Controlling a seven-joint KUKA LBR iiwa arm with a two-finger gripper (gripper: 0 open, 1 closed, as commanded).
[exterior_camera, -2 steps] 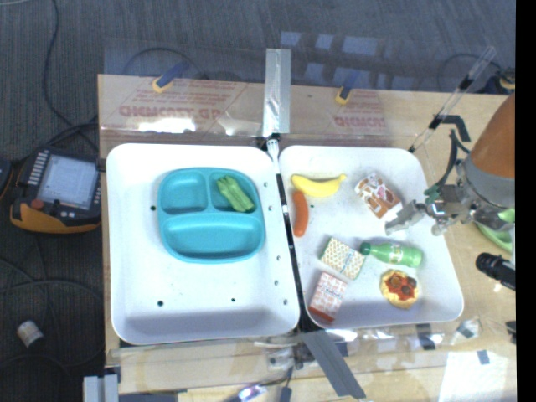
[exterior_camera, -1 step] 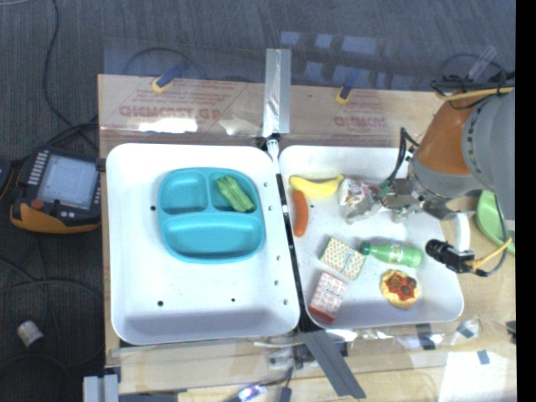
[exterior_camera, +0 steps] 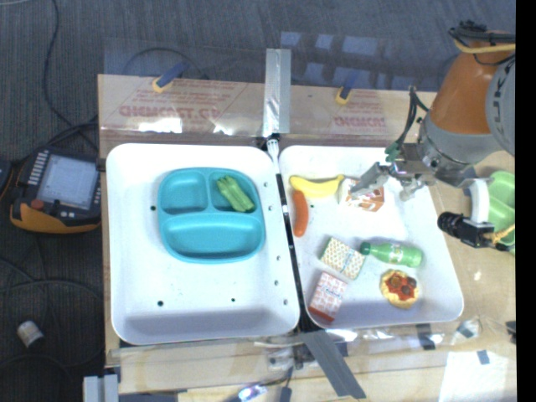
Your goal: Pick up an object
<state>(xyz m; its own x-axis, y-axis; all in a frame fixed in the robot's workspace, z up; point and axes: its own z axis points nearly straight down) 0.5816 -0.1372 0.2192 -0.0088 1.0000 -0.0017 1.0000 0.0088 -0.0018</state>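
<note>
My gripper (exterior_camera: 387, 186) hangs over the back of the right bin (exterior_camera: 435, 262), open, with its two fingers spread left and right. A small white and red packet (exterior_camera: 368, 198) lies just below the left fingertip; nothing sits between the fingers. To its left are a yellow banana (exterior_camera: 316, 186) and an orange carrot-like piece (exterior_camera: 300, 212). Nearer the front lie a green bottle (exterior_camera: 394, 254), a patterned box (exterior_camera: 342, 258), a pink packet (exterior_camera: 328, 294) and a round red-topped tart (exterior_camera: 400, 287).
The left bin (exterior_camera: 134, 300) holds a blue divided plate (exterior_camera: 188, 237) with a green vegetable (exterior_camera: 234, 193) in its back right compartment. A raised rim (exterior_camera: 285, 224) separates the two bins. A green object (exterior_camera: 502, 193) sits outside at the far right.
</note>
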